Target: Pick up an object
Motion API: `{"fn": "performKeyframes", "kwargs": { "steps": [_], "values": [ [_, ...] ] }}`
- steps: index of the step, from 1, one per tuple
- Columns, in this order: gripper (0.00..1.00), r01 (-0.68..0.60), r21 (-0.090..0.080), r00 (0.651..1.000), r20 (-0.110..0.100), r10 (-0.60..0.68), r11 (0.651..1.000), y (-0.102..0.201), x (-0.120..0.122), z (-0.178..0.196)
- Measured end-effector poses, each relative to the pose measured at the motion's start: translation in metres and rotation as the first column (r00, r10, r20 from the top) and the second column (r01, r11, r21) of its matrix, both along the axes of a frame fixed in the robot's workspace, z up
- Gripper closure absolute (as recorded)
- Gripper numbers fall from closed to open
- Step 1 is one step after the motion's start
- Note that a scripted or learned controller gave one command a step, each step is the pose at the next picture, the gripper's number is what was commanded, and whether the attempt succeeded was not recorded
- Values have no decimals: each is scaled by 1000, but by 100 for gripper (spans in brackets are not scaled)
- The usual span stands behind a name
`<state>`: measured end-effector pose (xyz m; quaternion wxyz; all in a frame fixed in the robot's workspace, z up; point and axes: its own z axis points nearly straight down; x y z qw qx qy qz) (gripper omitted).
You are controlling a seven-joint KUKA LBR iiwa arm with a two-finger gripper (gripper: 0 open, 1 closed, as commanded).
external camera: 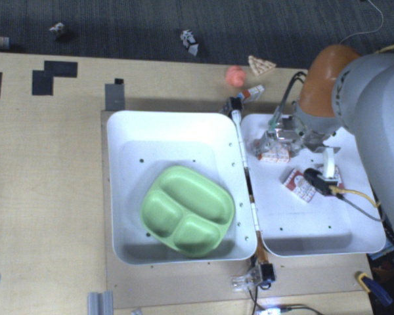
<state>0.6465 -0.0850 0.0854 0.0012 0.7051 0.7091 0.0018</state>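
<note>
Pincer (pixel 281 135) hangs low over the far left corner of the right bin (pixel 328 231), just above a small red-and-white packet (pixel 272 153) lying on the bin floor. Whether it is released or clenched cannot be told, nor whether it touches the packet. A second red-and-white packet (pixel 300 185) lies nearer the bin's middle, apart from the first. A green divided plate (pixel 187 209) sits in the near half of the left bin (pixel 128 136). On the surface (pixel 46 195), past the bins' far edge, rests a pink ball (pixel 235 76).
</note>
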Motion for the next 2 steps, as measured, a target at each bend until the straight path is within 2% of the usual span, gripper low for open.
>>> {"fn": "performKeyframes", "kwargs": {
  "steps": [1,2],
  "values": [
    [100,-2,0,1000,4,2,1000,1,1,11],
    [100,-1,1,1000,3,1,1000,75,-14,101]
  ]
}}
